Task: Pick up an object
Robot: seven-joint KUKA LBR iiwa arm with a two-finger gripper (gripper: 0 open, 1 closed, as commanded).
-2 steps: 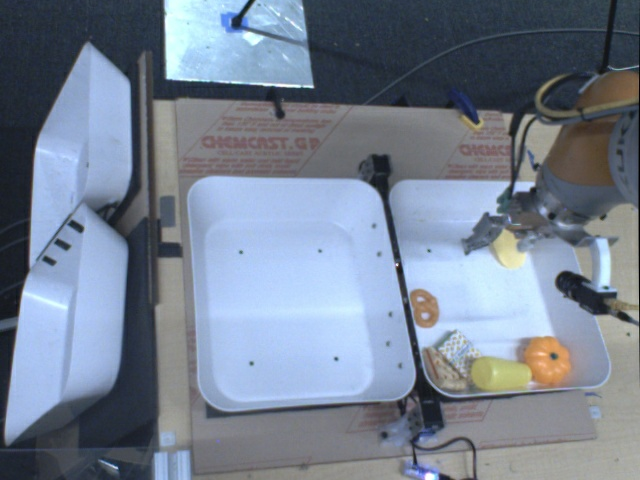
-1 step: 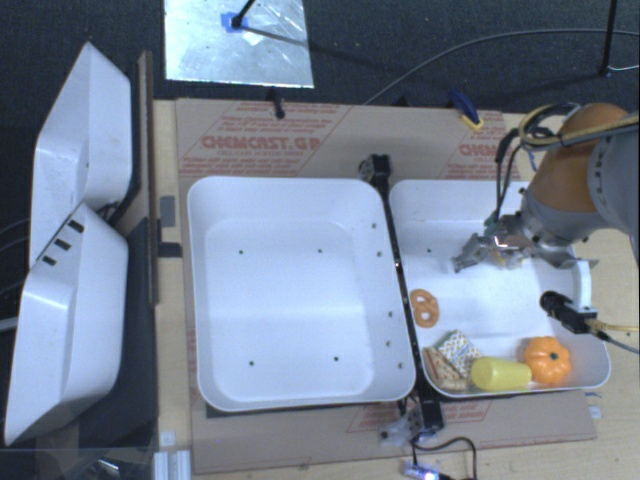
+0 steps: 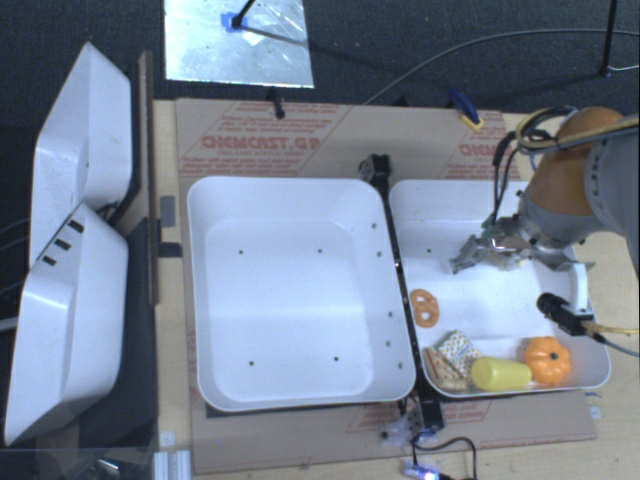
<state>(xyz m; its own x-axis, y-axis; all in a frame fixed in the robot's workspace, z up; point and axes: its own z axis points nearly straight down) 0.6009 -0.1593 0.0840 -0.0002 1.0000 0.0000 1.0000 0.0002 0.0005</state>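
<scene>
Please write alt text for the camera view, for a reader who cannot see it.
From the right, the grey arm holds its gripper over the right bin, above a pretzel, a cracker packet, a yellow item and a small pumpkin along the bin's near edge. The left bin sits beside it.

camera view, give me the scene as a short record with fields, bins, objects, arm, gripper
bins: left bin and right bin, side by side on the bench
objects: pretzel, patterned packet, yellow object, small orange pumpkin
object location: all in the right bin, along its near edge, the pretzel by the left wall
arm: reaches in from the right, over the right bin
gripper: above the bin's middle, apart from the objects
task state: nothing seen between the fingers
</scene>
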